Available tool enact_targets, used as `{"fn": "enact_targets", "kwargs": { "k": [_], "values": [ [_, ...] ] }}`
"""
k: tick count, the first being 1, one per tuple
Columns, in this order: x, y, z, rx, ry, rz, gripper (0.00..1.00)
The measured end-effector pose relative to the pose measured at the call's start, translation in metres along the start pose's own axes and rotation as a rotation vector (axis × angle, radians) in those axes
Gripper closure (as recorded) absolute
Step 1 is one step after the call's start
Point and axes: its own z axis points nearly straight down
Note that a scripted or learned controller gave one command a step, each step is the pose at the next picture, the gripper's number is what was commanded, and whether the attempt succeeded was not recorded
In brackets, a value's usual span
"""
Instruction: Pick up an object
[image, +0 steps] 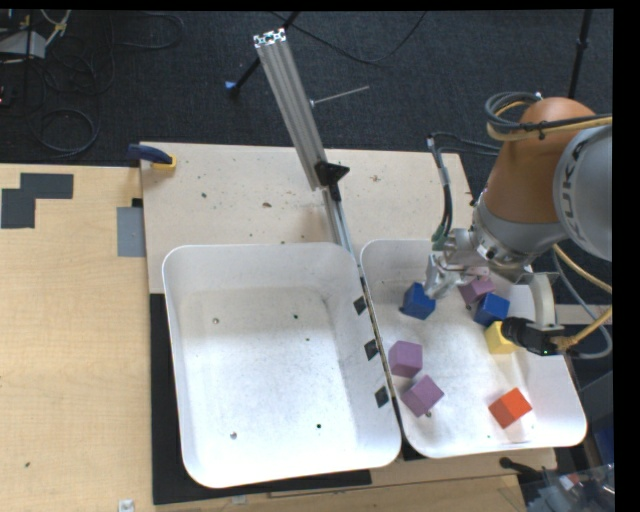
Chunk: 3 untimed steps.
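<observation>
Nearest the camera in the right bin (560, 435) lie an orange block (511, 408) and two purple blocks (422, 394), (405, 357). Farther back, the gripper (437, 282) comes down onto a blue block (418, 301); I cannot tell whether it has hold of it. A yellow block (499, 337), another blue block (492, 308) and a purple one (478, 289) crowd close, so a lift risks slipping or nudging them

Purple cube (477, 290) and second blue cube (492, 308) partly hidden behind the arm's wrist (500, 245), yellow block (498, 337) half covered.
</observation>
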Motion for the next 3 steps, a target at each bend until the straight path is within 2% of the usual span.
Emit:
{"fn": "enact_targets", "kwargs": {
  "k": [3],
  "values": [
    [0.156, 0.038, -0.003, -0.001, -0.001, 0.001, 1.0]
  ]
}}
